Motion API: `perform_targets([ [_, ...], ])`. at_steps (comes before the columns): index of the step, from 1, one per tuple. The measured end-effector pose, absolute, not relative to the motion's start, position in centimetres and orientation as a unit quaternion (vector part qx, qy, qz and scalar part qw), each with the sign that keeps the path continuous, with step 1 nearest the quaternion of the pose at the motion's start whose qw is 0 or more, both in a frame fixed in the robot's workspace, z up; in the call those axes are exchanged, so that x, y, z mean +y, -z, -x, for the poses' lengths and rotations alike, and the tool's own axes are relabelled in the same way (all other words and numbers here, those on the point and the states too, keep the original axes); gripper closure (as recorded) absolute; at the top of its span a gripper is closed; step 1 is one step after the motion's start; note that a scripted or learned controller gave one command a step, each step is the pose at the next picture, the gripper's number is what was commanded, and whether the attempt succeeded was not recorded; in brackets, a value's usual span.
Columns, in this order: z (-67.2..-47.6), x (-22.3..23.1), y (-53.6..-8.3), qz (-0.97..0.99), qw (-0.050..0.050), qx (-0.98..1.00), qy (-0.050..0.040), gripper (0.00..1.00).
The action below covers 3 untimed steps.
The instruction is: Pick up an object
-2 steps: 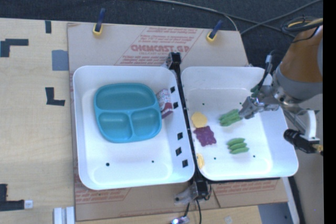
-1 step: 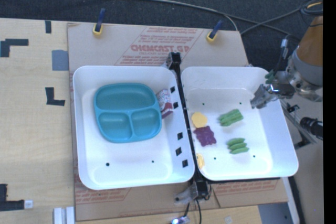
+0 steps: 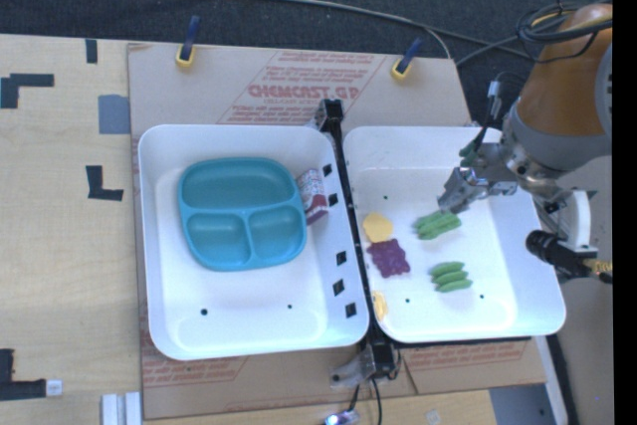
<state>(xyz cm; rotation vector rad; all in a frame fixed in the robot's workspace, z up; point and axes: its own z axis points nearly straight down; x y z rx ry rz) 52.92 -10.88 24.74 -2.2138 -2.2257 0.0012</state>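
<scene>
My gripper (image 3: pixel 456 195) hangs over the right bin (image 3: pixel 518 309), just above and to the right of a green pea pod (image 3: pixel 437 225). A second green pea pod (image 3: pixel 451 276) lies nearer the front of that bin. A yellow piece (image 3: pixel 377 228) and a purple grape bunch (image 3: pixel 389 259) lie at the bin's left side. Another small yellow piece (image 3: pixel 379 306) rests against the left wall near the front. Nothing shows between the fingers.
The left bin (image 3: pixel 164 314) holds a teal divided plate (image 3: pixel 241 212) and a small red-and-white can (image 3: pixel 315 194) at its right wall. A black divider (image 3: pixel 344 244) separates the bins. Cables run across the dark floor behind the bench.
</scene>
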Motion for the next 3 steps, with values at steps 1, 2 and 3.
perform_targets([
  [1, -54.1, -4.9, -23.7, 0.705, 0.002, -0.709, -0.0005, 1.00],
  [2, -54.9, 0.0, -24.2, 0.705, 0.001, -0.710, 0.0001, 1.00],
  [3, -54.7, 5.7, -24.6, 0.704, 0.001, -0.710, -0.0001, 1.00],
])
